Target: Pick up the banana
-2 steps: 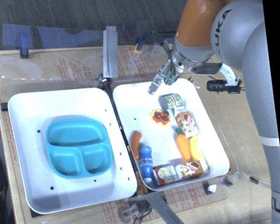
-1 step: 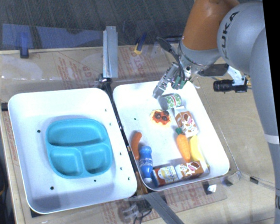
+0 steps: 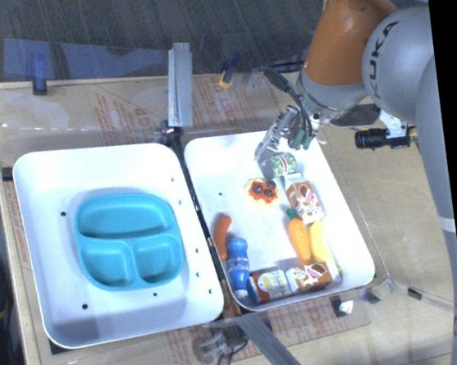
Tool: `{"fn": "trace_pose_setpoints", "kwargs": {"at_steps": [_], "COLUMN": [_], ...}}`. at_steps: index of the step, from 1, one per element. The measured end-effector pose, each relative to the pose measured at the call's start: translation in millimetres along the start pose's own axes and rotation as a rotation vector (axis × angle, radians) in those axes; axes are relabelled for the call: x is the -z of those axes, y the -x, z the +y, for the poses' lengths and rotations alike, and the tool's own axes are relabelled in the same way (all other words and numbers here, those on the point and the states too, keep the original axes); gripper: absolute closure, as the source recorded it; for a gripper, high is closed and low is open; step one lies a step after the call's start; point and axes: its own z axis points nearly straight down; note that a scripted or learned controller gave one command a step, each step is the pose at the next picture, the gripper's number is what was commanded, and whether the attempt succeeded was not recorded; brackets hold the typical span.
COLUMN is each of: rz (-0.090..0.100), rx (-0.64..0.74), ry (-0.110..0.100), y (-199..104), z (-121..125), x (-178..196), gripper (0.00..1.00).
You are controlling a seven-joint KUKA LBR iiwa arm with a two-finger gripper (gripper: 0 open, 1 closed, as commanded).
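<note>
My tool (image 3: 278, 148) hangs over the far part of the right bin (image 3: 225, 157), just above a small green-and-white can (image 3: 284, 164); I cannot tell how it is set, and nothing shows gripped in it. My grey arm (image 3: 399, 57) with its orange band reaches in from the right. The banana (image 3: 320, 245) lies near the bin's right wall, well toward the near end, pressed alongside a carrot (image 3: 300, 239) on its left. Just beyond the pair sits a small carton (image 3: 303, 200), and beside that, toward the bin's middle, an orange-and-black toy (image 3: 261, 190). Along the near wall lies a flat printed box (image 3: 294, 280). By the bin's left wall, a blue bottle (image 3: 238, 269) rests with an orange sausage-shaped piece (image 3: 222, 234) beyond it. The left bin (image 3: 37, 172) holds a blue divided tray (image 3: 129, 237). Both bins rest side by side on the worktop (image 3: 78, 105).
</note>
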Motion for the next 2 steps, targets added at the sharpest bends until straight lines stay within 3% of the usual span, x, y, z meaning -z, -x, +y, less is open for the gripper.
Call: {"fn": "trace_pose_setpoints", "kwargs": {"at_steps": [1, 2], "rz": [0.0, -0.014], "rx": [0.085, 0.203], "ry": [0.0, 0.003], "y": [-1.5, 6.6], "z": [-10.2, -0.9], "x": [1.4, 2.8], "gripper": [1.0, 1.0]}}
